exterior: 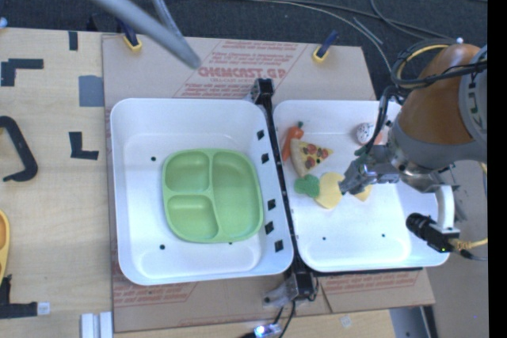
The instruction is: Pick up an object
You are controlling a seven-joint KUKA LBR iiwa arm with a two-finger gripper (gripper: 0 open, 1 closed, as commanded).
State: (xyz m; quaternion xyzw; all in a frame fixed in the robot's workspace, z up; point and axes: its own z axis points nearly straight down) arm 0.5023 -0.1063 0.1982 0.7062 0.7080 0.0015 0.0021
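Note:
The right bin (348, 245) holds several toy foods. A pizza slice (309, 157) lies near its left wall, with a small carrot (295, 131) just above it. A green leafy piece (308, 186) sits beside a pale yellow piece (329, 195). A small round silvery object (364, 131) rests near the far wall. My gripper (354, 180) is low in the right bin, its dark tip right at the yellow piece's right edge. The wrist hides how the fingers stand.
The left bin (135, 131) holds a green divided plate (212, 195). The grey arm with its orange band (440, 99) covers the right bin's right side. A black clip divider (273, 170) runs between the bins. Cables lie behind the bench.

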